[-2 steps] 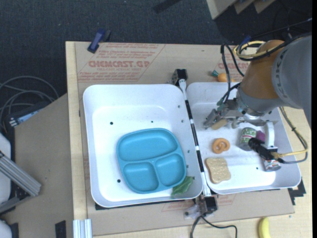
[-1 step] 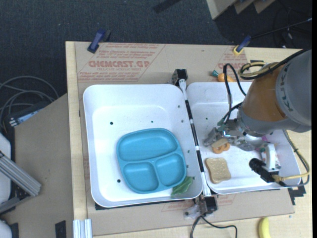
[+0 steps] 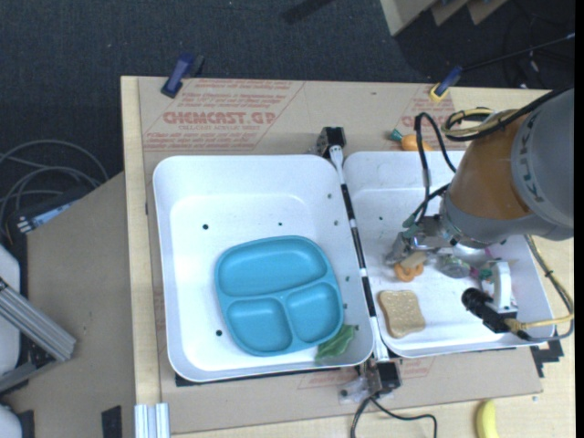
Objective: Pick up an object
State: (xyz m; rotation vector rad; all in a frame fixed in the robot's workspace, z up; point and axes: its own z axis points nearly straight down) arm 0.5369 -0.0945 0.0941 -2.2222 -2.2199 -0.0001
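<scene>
On the worktop (image 3: 228, 117), two white bins are seen side by side: in the left bin (image 3: 182, 190) a blue divided plate (image 3: 276, 293) is laid with a green leafy piece (image 3: 336, 343) touching its lower right corner, and in the right bin (image 3: 383, 176) a slice of toast (image 3: 401, 312) is laid near the front wall. The jaws (image 3: 412, 249) of the grey and orange arm (image 3: 497, 176) are lowered into the right bin just above a small orange object (image 3: 408, 267), close behind the toast. Whether the jaws are released or clenched cannot be told, because they are blurred and partly covered by the wrist.
</scene>
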